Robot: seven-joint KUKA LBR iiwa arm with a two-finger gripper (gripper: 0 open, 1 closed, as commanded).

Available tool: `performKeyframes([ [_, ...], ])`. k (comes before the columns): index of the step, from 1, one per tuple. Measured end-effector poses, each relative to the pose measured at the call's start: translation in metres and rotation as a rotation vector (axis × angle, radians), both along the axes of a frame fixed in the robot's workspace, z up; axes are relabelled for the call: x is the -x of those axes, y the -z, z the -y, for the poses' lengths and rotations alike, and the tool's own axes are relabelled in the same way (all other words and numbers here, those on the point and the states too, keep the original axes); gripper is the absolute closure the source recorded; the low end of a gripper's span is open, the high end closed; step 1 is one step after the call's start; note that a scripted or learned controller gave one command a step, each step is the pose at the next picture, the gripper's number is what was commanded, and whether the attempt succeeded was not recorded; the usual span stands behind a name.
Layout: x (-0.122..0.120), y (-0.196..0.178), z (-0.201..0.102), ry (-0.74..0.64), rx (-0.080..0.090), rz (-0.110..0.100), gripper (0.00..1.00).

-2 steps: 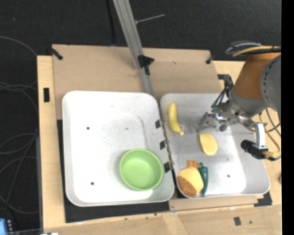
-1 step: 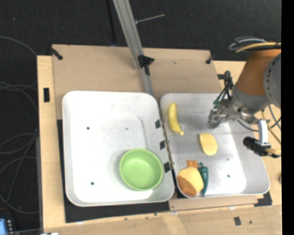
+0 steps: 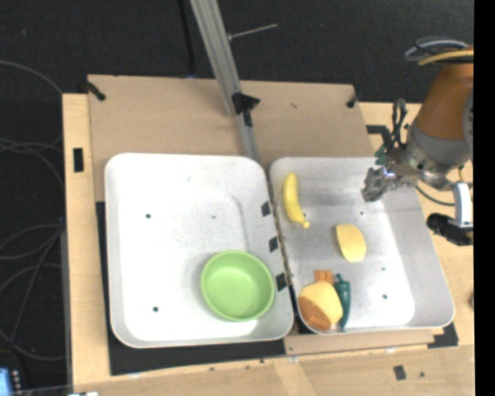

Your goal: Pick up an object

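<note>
The right bin [image 3: 396, 221] holds a yellow banana [image 3: 293, 199] near its left wall. A pale yellow rounded piece [image 3: 351, 242] lies in its middle. An orange and yellow object [image 3: 320, 304] with a dark green part [image 3: 342, 291] sits at its front left corner. A green bowl [image 3: 238, 285] stands at the front right of the left bin [image 3: 165, 213]. My gripper [image 3: 374, 185] hangs over the right bin's back right area, up and to the right of the pale yellow piece, with nothing seen between its fingers.
A grey metal post [image 3: 219, 56] slants up from between the bins at the back. The grey and orange arm [image 3: 441, 122] comes in from the right. Black cables [image 3: 16, 221] lie on the floor to the left of the bench.
</note>
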State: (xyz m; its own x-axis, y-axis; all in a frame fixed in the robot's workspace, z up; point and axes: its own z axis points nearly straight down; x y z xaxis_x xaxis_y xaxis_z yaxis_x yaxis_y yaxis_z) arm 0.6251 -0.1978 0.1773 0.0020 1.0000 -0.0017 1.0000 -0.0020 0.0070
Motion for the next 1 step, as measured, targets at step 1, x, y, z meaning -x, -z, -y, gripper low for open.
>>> performKeyframes([
  [1,0.0082,-0.0559,-0.0016,-0.002,0.000,0.000,1.00],
])
